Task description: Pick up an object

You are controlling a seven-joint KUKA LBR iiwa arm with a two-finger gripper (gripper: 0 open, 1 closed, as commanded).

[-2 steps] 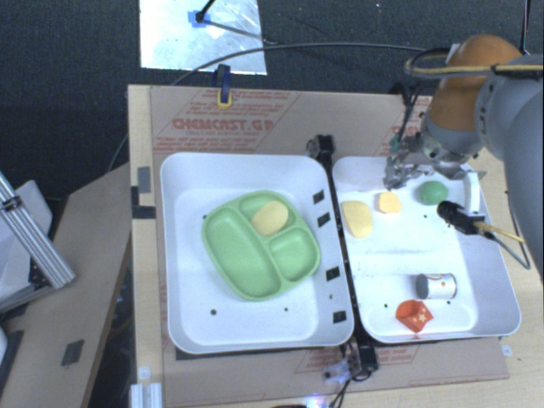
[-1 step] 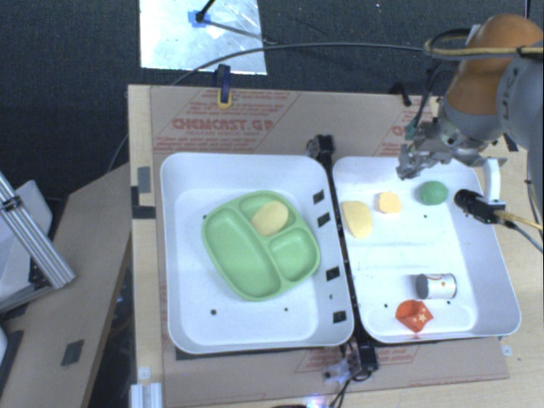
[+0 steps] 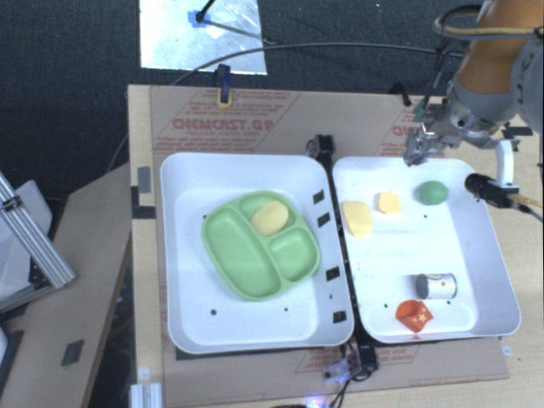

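Observation:
The right bin (image 3: pixel 489 253) holds a green ball (image 3: pixel 433 193), a small yellow piece (image 3: pixel 389 203), a pale yellow slab (image 3: pixel 358 218), a small can lying on its side (image 3: pixel 437 286) and a red-orange item (image 3: pixel 415 315). In the left bin (image 3: pixel 183 253) a green divided plate (image 3: pixel 255 249) carries a yellow lump (image 3: pixel 271 218) in its upper compartment. My gripper (image 3: pixel 418 153) hangs over the far rim of the right bin, up and left of the green ball, with nothing visibly held.
A cardboard sheet (image 3: pixel 246 121) lies under both bins. Black clips (image 3: pixel 323 147) sit along the seam between the bins. A blue clamp (image 3: pixel 223 84) stands at the bench's far edge. A metal rail (image 3: pixel 34 240) is at left.

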